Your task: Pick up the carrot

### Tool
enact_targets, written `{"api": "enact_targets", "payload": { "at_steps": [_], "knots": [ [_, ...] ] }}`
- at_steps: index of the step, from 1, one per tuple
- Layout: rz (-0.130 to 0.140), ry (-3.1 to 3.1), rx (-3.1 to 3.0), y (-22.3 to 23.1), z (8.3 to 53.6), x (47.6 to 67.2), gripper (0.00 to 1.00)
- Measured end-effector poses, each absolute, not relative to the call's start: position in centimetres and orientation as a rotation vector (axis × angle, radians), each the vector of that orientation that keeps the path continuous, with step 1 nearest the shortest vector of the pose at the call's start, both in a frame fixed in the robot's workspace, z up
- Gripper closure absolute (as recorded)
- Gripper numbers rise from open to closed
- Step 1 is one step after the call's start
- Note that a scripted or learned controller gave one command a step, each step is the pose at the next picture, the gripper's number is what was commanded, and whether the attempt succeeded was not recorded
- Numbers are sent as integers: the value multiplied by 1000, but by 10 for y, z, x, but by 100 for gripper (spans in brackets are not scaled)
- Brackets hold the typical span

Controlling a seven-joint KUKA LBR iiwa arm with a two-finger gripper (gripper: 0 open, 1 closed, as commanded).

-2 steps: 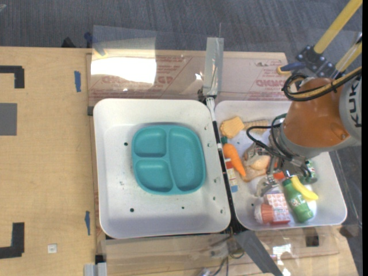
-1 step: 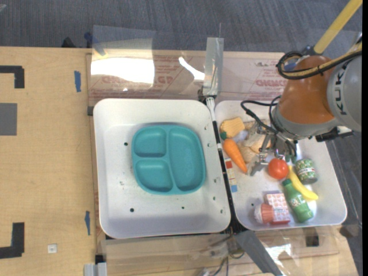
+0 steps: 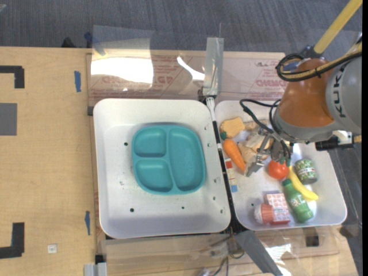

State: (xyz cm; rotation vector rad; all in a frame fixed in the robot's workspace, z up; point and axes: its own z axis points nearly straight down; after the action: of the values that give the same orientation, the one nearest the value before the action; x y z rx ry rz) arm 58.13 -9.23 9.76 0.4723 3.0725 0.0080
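A tapered orange carrot (image 3: pixel 234 154) lies at the right white bin's (image 3: pixel 336 206) left edge; the two-finger metal gripper (image 3: pixel 265 154) hovers just right of it, holding nothing

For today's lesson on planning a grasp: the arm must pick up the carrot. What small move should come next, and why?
Probably a short shift toward the left bin, then down. The gripper hovers in the right bin just right of the carrot, which lies free near the divider, not between its fingers.

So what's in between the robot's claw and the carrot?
In the camera view, a pale tan piece partly hidden by the gripper sits between it and the carrot. The white bin holds them all.
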Motion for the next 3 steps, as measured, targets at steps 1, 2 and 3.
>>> {"api": "enact_targets", "payload": {
  "at_steps": [1,2,3],
  "knots": [
    [4,3074,491,-95,98,605,0],
    [11,3038,671,-91,97,602,0],
    [9,3022,666,-91,112,606,100]
  ]
}}
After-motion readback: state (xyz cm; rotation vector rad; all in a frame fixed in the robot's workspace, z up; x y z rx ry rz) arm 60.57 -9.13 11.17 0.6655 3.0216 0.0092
